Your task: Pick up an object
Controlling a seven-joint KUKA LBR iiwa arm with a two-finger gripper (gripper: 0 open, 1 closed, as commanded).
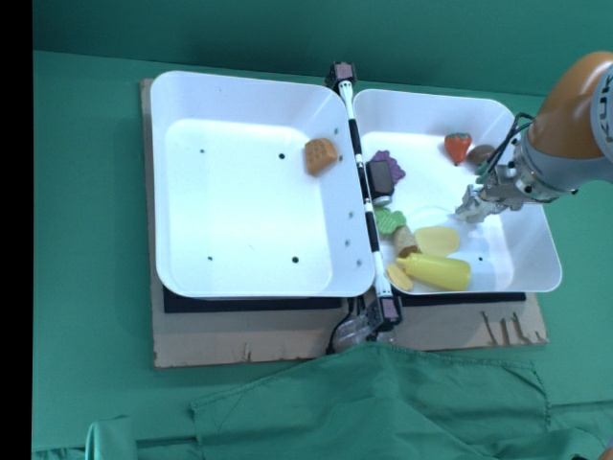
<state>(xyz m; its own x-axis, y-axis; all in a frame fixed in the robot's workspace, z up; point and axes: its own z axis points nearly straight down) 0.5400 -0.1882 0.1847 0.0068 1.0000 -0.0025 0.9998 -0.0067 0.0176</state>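
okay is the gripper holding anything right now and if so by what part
Cannot be told. The gripper sits low in the right bin, apart from the red strawberry and yellow bottle; nothing visibly sits in it.

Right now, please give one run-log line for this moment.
gripper: over right bin, nothing visibly held | orange toy: in left bin | pick: not done

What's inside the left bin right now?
Inside the left bin lies a single orange wedge-shaped piece, near its right wall. The rest of the floor shows small dark dots. Nothing covers the bin, so its inside is in plain sight.
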